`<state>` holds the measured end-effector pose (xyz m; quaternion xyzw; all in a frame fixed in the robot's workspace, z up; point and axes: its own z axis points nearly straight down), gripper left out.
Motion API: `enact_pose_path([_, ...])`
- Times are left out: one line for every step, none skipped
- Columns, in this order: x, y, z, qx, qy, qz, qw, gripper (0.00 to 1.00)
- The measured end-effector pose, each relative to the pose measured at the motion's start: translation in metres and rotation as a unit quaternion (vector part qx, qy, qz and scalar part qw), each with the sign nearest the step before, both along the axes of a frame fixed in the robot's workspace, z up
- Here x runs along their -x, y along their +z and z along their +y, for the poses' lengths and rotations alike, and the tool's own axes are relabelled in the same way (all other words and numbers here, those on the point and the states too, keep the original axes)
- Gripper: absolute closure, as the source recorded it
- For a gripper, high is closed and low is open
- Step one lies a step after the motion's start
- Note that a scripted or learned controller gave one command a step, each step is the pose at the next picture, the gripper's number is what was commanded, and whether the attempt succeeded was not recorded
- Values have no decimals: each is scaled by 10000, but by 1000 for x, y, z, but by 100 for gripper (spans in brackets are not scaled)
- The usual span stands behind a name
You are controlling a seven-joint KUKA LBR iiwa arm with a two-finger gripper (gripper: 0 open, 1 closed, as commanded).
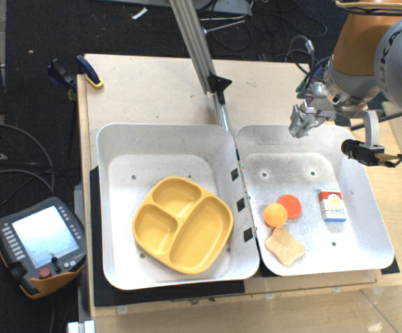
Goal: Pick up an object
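Note:
In the right bin (367, 255) lie an orange ball (275, 215), a flat red-orange disc (290, 205) touching it from behind, a tan slice of toast (284, 246) in front of them, and a small white, red and blue carton (333, 205) further right. My gripper (300, 126) hangs above the back edge of the right bin, well behind and above these things. Nothing is between its fingers.
The left bin (111, 186) holds a yellow three-compartment plate (182, 224). A slanted metal pole (199, 47) rises behind the bins. A teach pendant (40, 245) lies off the bench at the left.

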<state>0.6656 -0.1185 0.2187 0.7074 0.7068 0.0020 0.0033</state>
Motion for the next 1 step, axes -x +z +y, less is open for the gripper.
enact_pose_path([-1, 32, 0, -5, 15, 10, 10000, 100])
